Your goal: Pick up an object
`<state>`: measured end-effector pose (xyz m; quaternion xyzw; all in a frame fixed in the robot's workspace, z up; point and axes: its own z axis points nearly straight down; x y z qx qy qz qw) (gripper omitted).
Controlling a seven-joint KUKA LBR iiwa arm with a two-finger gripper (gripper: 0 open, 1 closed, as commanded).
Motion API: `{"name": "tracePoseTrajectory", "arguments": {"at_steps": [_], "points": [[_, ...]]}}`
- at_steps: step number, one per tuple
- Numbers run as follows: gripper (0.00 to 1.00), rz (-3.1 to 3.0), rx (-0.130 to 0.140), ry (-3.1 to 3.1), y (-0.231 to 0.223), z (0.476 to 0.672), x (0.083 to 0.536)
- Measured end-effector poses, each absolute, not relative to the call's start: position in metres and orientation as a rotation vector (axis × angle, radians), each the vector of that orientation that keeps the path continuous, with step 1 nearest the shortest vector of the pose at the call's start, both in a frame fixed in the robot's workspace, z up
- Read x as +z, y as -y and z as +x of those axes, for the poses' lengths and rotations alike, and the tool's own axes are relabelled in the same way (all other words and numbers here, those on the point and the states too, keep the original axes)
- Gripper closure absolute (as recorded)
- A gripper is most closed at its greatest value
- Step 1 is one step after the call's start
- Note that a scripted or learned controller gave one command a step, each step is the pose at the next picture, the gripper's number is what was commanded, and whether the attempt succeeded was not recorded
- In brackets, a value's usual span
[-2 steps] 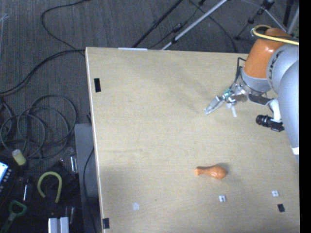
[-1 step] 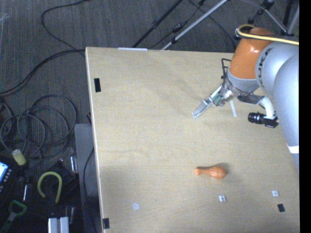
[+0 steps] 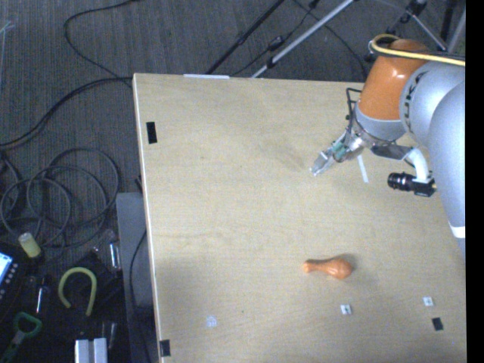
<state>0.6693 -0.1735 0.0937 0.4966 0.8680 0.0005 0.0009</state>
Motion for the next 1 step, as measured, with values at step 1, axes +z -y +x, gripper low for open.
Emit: {"name": "tracePoseTrajectory", "arguments": {"at_steps": [1], "points": [[1.0,1.378,-0.001,-2.82,0.1356,0.6688,0.1824]]}}
